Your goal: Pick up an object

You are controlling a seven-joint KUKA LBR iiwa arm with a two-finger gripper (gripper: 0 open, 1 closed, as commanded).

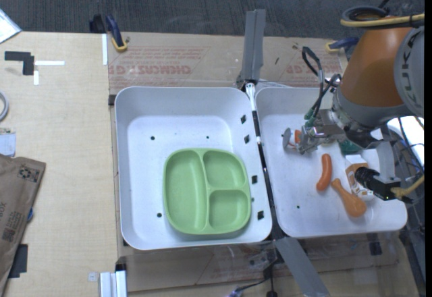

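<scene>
Orange squash-shaped toy [352,200] beside orange sausage [325,172], right bin [290,214].

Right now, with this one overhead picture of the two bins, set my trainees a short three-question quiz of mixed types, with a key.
1. True or false: the green divided plate lies in the left bin.
2. Multiple choice: the orange sausage-shaped toy lies (A) on the plate, (B) in the right bin, (C) on the cardboard behind the bins.
3. Fill in: the plate has ___ compartments.

Key
1. True.
2. B; it lies just in front of the gripper, near an orange drumstick-shaped toy.
3. Three.
</scene>
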